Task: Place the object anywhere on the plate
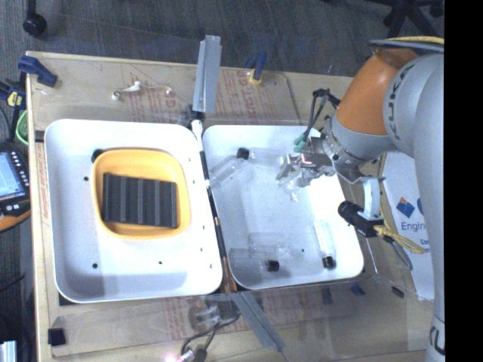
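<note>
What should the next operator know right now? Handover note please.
Gripper: over the right bin, upper part; cannot tell whether the fingers are open or shut, or whether it holds anything.
Plate: yellow, in the left bin, with a dark ribbed block on it.
Right bin: several clear tubes with dark caps, e.g. one upper left, one lower right.
Done: no tube on the plate.
Left: grasp a tube, carry it left, set it on the plate.

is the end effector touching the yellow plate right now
Apart. The camera view shows the end effector over the right bin, while the yellow plate lies in the left bin.
</note>
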Controlling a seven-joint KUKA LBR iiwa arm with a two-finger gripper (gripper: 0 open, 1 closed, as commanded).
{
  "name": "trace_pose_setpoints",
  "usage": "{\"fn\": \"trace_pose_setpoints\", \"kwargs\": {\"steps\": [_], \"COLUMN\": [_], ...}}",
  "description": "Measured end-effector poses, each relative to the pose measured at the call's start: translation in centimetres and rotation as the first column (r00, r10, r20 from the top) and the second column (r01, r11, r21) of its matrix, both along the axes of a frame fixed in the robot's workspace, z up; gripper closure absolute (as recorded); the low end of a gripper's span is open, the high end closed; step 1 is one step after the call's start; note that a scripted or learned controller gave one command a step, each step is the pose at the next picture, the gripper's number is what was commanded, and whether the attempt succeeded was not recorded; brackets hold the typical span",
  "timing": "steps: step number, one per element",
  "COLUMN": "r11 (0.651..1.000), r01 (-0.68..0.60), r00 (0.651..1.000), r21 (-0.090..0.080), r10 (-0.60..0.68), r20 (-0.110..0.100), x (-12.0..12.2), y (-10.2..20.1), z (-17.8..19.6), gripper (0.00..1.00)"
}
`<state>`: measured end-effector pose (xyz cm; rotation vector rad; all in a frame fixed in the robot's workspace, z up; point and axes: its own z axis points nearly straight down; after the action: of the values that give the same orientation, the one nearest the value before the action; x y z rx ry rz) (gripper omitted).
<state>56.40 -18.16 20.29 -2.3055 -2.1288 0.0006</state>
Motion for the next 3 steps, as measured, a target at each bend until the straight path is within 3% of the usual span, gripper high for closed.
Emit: {"fn": "trace_pose_setpoints", "kwargs": {"steps": [1, 2, 3], "r11": [0.985, 0.922, 0.87], "r01": [-0.171, -0.387, -0.492], "r00": [0.985, 0.922, 0.87], "r21": [-0.002, 0.001, -0.001], "r10": [0.171, 0.387, 0.492], "r20": [0.001, -0.001, -0.001], "x": [9.3, 8.3, 4.1], "y": [4.4, 12.7, 20.3], "z": [2.2, -0.4, -0.8], "gripper": [1.0, 1.0, 1.0]}}
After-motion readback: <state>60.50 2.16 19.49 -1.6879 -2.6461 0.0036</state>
